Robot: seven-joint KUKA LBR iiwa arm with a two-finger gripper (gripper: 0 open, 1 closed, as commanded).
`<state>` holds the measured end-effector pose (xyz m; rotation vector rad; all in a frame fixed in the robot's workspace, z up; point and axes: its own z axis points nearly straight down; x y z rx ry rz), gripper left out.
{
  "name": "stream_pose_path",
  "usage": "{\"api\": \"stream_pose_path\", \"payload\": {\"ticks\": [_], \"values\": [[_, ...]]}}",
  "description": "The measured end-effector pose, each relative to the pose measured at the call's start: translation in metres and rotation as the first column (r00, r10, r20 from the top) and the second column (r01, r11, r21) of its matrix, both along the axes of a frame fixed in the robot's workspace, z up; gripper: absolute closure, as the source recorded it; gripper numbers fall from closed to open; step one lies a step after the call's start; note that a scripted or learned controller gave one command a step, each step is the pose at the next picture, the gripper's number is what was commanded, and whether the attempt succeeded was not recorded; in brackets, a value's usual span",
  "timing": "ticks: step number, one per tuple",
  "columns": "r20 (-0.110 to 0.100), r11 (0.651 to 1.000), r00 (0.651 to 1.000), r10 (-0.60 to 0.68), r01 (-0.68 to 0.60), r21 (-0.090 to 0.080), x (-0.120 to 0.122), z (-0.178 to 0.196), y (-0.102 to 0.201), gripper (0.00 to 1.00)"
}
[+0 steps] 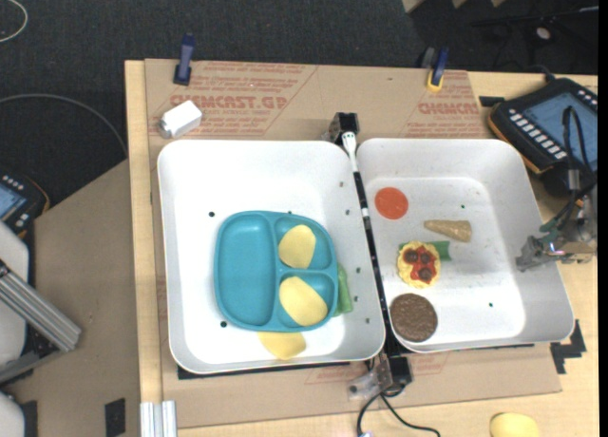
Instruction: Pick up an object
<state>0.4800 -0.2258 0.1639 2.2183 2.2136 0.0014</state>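
Note:
The right bin (503,164) holds a red disc (391,202), a beige cone-shaped piece (449,230), a small toy pizza (420,264) with a green bit beside it, and a brown round patty (414,316). My gripper (538,253) is low over the right bin's right rim, well to the right of these objects and apart from all of them. Nothing shows in its grasp. Little of the arm behind it is in the frame.
The left bin (190,188) holds a teal divided plate (245,269) with two yellow pieces (297,245) on it, another yellow piece (282,342) at its front and a green piece (344,290) beside it. A black handheld pendant (549,122) lies at the back right.

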Motion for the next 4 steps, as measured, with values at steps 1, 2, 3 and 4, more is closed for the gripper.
{"api": "stream_pose_path", "payload": {"ticks": [1, 2, 3, 4], "values": [[-0.001, 1.0, 1.0, 0.0, 0.0, 0.001, 0.0, 0.007, 0.001, 1.0], [0.002, 1.0, 1.0, 0.0, 0.0, -0.001, 0.001, 0.017, 0.001, 1.0], [0.004, 1.0, 1.0, -0.001, 0.001, -0.002, 0.001, 0.028, 0.001, 1.0], [0.008, 1.0, 1.0, -0.001, 0.001, -0.004, 0.002, 0.038, 0.001, 1.0]]}}
